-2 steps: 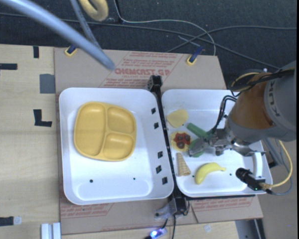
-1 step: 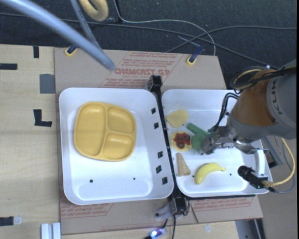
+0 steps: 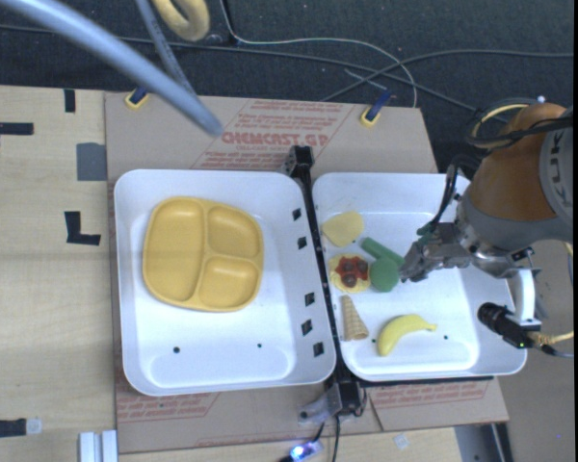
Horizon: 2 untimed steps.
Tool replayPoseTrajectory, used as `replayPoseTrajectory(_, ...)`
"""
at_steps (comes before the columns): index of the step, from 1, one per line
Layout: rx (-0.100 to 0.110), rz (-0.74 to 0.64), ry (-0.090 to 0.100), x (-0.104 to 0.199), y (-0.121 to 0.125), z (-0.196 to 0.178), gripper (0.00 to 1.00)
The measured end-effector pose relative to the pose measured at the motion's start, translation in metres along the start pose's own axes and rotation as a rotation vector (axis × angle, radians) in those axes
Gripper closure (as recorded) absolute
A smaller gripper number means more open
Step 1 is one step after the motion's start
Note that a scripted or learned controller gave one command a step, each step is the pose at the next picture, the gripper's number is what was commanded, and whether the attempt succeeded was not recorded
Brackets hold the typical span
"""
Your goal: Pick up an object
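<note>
In the right bin (image 3: 443, 200) lie several toy foods: a pale yellow round piece (image 3: 343, 227), a green piece (image 3: 380, 263), a red and yellow pizza-like piece (image 3: 350, 272), a tan cone (image 3: 354, 319) and a yellow banana (image 3: 403, 331). My gripper (image 3: 414, 264) hangs over the right bin, just right of the green piece and close to it. Nothing shows between its fingers from this angle.
The left bin (image 3: 135, 258) holds a yellow divided plate (image 3: 203, 253). A black divider (image 3: 313, 258) runs between the two bins. The arm's grey and orange body (image 3: 520, 191) covers the right bin's right side. Cables (image 3: 366, 65) lie behind the bins.
</note>
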State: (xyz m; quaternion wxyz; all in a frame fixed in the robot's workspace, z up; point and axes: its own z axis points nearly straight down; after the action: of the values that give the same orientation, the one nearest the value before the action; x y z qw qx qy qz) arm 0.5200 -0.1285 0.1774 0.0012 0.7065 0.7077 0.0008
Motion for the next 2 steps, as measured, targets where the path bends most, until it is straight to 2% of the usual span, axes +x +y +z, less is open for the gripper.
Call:
replayPoseTrajectory(1, -0.002, 0.000, -0.001, 0.001, -0.004, -0.062, 1.00)
replayPoseTrajectory(2, -0.001, 0.000, -0.001, 0.001, -0.003, -0.105, 1.00)
